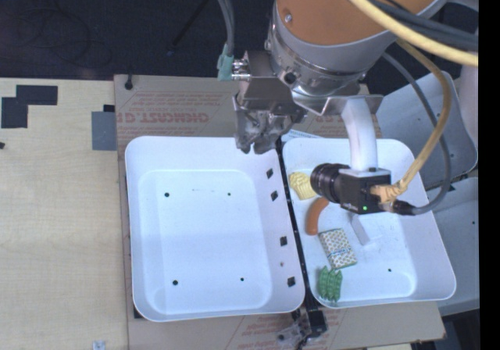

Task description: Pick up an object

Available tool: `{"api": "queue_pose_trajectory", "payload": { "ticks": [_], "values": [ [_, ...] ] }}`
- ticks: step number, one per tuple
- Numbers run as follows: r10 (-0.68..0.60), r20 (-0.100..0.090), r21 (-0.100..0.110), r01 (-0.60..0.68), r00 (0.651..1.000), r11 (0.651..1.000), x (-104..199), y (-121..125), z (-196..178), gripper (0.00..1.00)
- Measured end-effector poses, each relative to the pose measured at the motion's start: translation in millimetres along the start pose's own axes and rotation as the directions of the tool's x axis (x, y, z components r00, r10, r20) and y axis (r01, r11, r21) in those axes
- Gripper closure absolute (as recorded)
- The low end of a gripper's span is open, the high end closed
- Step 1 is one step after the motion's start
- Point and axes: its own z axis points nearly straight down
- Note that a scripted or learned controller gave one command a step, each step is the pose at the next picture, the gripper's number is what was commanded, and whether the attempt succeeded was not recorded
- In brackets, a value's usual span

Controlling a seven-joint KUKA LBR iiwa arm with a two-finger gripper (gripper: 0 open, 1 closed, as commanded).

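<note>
Above the bins' divider [283, 208], hand [260, 140].

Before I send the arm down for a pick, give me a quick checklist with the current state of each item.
1. Objects in right bin: ok; yellow piece, orange piece, patterned block, green piece.
2. Pincer above an object: not ok; it sits over the bins' far edge near the divider.
3. Pincer carrying nothing: cannot tell.
4. Orange piece fully visible: not ok; black camera unit overlaps it.
5. Green piece away from walls: not ok.
</note>
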Motion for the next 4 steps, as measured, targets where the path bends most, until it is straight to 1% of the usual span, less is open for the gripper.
{"api": "queue_pose_trajectory", "payload": {
  "ticks": [1,4],
  "values": [
    [0.026,-0.007,-0.019,-0.026,1.000,0.999,31,76,-1,1.00],
    [0.012,-0.001,-0.004,-0.012,1.000,1.000,32,72,-29,1.00]
  ]
}}
